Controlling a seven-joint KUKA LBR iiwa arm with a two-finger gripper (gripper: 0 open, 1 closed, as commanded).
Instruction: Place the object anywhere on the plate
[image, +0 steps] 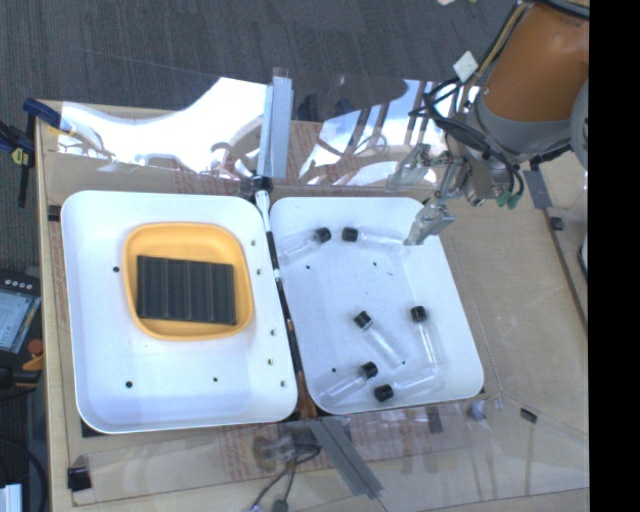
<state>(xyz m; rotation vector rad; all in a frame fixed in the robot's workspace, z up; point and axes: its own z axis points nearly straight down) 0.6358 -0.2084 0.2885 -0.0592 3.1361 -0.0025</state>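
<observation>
1. Dark grey carpet lies around the wooden bench (520, 300), which bears two shallow white bins side by side, with shiny crumpled foil along the back edge.
2. At the right bin's back right corner hangs the gripper (425, 222); one pale finger (428, 220) points down and to the left, ending just above the bin's rim. I cannot tell if the jaws are apart or together, and I see nothing between them.
3. Above it the wrist carries loose cables and a white tag, then comes the grey arm (525, 120) with its orange band (535, 60), reaching in from the right.
4. The right bin (455, 300) holds several small clear vials with black caps. Two vials (335, 236) lie near the back wall, to the left of the finger, their caps close to each other.
5. One vial (375, 335) lies in the middle, long axis diagonal, cap toward the back left. Another vial (424, 332) lies near the right wall, almost straight front to back, cap at the back end.
6. Two more vials (375, 382) lie at the front, close together, long axes slanted.
7. The left bin (100, 380) holds the yellow plate (150, 250), with a dark ribbed rectangle (187, 290) in its middle. The plate is well apart from all vials.
</observation>
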